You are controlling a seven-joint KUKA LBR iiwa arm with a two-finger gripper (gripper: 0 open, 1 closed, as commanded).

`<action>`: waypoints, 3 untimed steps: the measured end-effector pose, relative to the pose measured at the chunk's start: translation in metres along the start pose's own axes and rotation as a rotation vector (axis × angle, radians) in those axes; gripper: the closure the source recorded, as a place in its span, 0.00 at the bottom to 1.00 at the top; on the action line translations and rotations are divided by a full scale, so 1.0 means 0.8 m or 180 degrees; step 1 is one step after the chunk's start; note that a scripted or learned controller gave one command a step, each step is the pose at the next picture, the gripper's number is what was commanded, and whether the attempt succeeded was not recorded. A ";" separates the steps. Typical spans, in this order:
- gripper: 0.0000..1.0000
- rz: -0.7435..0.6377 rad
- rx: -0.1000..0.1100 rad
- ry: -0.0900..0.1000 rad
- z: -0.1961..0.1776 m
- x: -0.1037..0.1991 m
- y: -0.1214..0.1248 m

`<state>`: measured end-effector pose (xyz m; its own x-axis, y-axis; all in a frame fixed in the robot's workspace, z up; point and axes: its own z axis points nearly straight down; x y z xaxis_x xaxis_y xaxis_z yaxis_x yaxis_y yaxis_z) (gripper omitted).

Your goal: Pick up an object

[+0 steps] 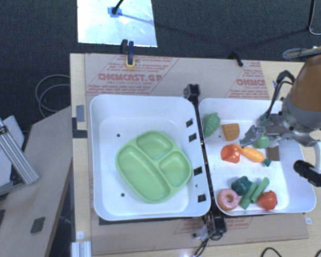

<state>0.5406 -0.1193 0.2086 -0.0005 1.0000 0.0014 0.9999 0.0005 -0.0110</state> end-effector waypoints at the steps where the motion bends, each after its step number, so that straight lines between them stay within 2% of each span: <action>1: 0.00 -0.0008 -0.0040 -0.0006 -0.008 0.000 0.003; 3: 0.00 -0.0003 -0.0023 0.0000 0.116 0.014 -0.005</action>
<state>0.5358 -0.1080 0.1162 -0.0013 1.0000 0.0014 1.0000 0.0013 -0.0036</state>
